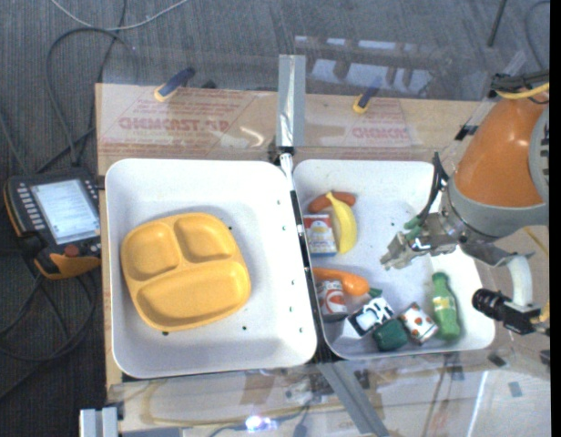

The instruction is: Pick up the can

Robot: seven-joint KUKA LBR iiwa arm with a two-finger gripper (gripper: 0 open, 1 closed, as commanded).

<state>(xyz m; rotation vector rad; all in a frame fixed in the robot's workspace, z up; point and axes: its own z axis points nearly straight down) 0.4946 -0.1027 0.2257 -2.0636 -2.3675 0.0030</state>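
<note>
Bench (198,126), brownish board top, carries two shallow white bins side by side: left bin (135,344), right bin (390,176). Two clamps, probably, at its far edge (174,84).

Yellow tray (185,280) glossy plastic; bins (208,176) matt white; bench (126,121) cardboard-like.

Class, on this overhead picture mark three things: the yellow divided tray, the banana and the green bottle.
yellow divided tray (185,271): camera view, on the ridge between its compartments.
banana (345,223): camera view, on the middle of its curve.
green bottle (443,309): camera view, on its body.
</note>
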